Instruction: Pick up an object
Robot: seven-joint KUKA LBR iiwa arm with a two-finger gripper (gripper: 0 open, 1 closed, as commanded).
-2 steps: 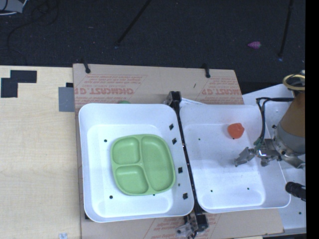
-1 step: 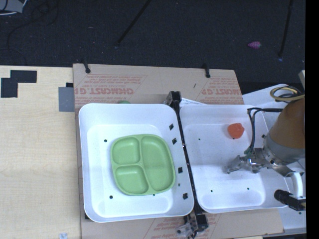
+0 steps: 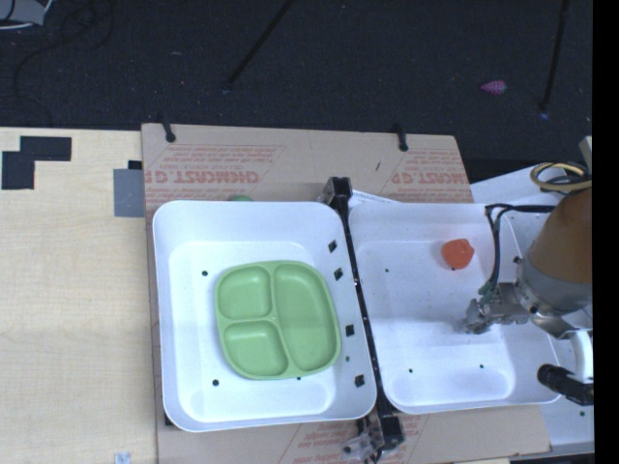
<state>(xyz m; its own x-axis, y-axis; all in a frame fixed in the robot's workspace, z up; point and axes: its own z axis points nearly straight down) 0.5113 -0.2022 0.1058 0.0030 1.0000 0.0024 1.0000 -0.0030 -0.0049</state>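
Grey gripper hangs low in the right bin, jaws' spread unclear.

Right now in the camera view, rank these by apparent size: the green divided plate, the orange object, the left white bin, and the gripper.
1. Left white bin
2. Green divided plate, lying inside that bin
3. Gripper, low in the right bin; partly merged with the arm, so its extent is unsure
4. Orange object; looks about the gripper's size, so their order is unsure

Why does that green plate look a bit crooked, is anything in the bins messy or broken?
Nothing is spilled or broken. The green divided plate lies flat in the left bin, just turned a little against the bin's edges. The small orange object sits alone in the right bin, apart from the gripper.
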